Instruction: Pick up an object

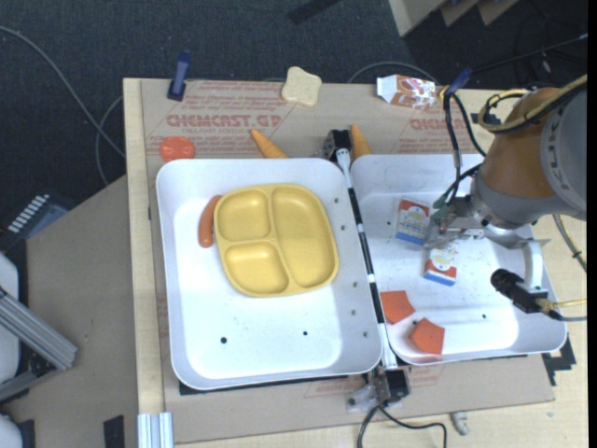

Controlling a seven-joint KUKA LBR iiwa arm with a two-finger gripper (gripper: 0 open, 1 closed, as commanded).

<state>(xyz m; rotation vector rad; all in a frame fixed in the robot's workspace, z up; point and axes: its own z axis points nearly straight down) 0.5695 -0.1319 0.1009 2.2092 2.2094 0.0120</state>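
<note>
Orange blocks are sitting at six o'clock in the right bin; your gripper is hovering over the small carton at centre, likely lining up a grasp, though you cannot tell its opening

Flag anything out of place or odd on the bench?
Several items lie outside the bins on the brown board behind them: a tan bread-slice piece, an orange carrot-shaped piece, a crumpled white and red carton and a small red disc. No visible spill or damage.
</note>
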